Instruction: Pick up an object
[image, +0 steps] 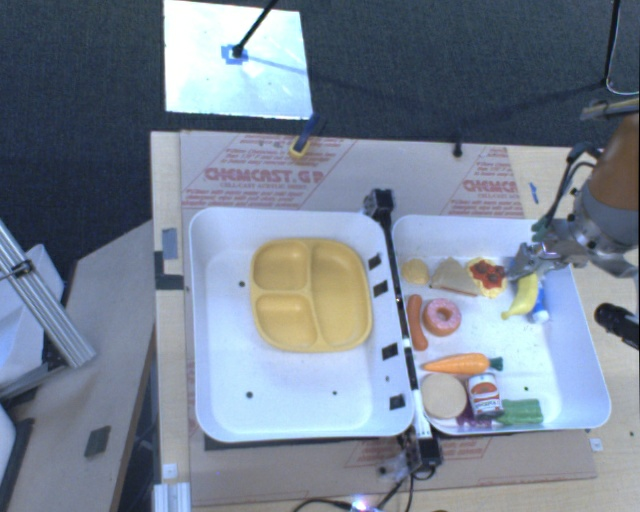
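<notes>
Two shallow white plastic bins sat side by side on the table (170, 300). The claw (532, 258) hung over the upper right of the right bin (590, 385); whether it was apart or together could not be told. Just below it lay one yellow toy banana (522, 297), touching a small blue piece (541, 303). Further left lay one pink ring doughnut (441, 317), one orange carrot (458, 364) and one red sausage (416, 322). The left bin (220, 400) held one yellow sectioned plate (309, 293).

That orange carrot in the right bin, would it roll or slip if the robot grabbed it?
The orange toy carrot with a green tip lies on its side and looks round and tapered, so it would probably roll if nudged. Its smooth surface suggests hard, light plastic, which may slip toward the narrow end when squeezed.
</notes>
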